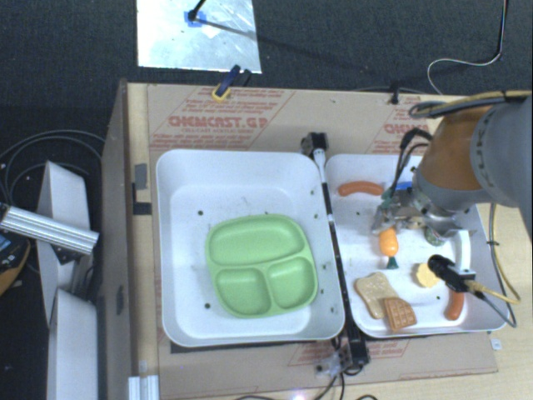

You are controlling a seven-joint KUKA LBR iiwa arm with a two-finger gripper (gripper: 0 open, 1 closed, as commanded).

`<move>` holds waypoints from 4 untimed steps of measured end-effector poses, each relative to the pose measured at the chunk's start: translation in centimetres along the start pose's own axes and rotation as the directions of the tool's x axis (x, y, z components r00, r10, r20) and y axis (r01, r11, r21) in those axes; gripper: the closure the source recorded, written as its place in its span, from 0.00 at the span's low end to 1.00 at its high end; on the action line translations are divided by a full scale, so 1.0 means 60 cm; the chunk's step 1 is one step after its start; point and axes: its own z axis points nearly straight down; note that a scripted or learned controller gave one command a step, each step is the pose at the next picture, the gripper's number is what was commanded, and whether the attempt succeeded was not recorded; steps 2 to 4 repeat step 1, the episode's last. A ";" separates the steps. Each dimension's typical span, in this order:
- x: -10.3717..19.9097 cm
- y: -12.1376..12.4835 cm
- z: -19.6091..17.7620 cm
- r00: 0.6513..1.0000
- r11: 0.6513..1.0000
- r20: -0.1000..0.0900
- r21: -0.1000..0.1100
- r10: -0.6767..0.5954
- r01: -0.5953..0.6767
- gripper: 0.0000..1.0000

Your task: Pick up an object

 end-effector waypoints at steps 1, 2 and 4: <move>0.105 -0.027 -0.151 1.000 1.000 -0.001 0.000 0.000 0.000 1.00; 0.105 -0.027 -0.151 1.000 1.000 -0.001 0.000 0.000 0.000 1.00; 0.105 -0.027 -0.151 1.000 1.000 -0.001 0.000 0.000 0.000 1.00</move>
